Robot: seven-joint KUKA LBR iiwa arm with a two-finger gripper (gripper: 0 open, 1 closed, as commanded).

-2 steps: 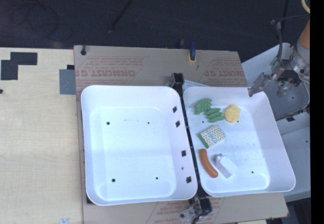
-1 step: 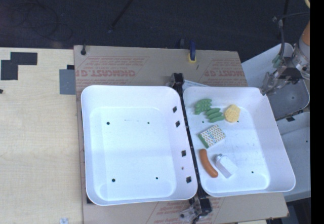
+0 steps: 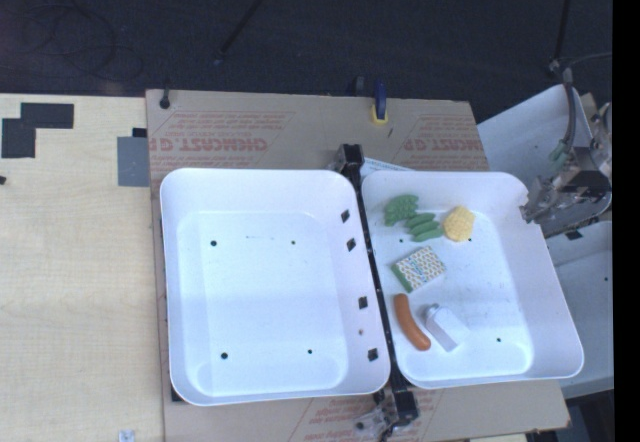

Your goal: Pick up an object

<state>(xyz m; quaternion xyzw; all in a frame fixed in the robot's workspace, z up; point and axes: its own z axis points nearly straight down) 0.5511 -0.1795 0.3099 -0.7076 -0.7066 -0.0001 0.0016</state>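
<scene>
You have two shallow white bins side by side on the counter (image 3: pixel 80 260), resting on a brown cardboard sheet (image 3: pixel 300 135). The left bin (image 3: pixel 195 200) shows bare white floor with a few dark dots. All the objects sit in the right bin (image 3: pixel 540 330).

Toward the far side of that bin you see a green toy vegetable piece (image 3: pixel 412 216), and just beside it, to its right, a yellow corn-like piece (image 3: pixel 459 224). Nearer the middle lies a small green-and-white patterned block (image 3: pixel 419 268), tilted. Closer to the near edge, an orange sausage-shaped piece (image 3: pixel 411 321) lies along the divider side, and a small white-grey object (image 3: pixel 439 325) rests just beside it, possibly touching.

The gripper (image 3: pixel 565 195) sits at the right edge of the view, beyond the far right corner of the right bin, well apart from every object. You cannot tell how the jaws stand; that area is dark and cluttered. Nothing is visibly held.
</scene>
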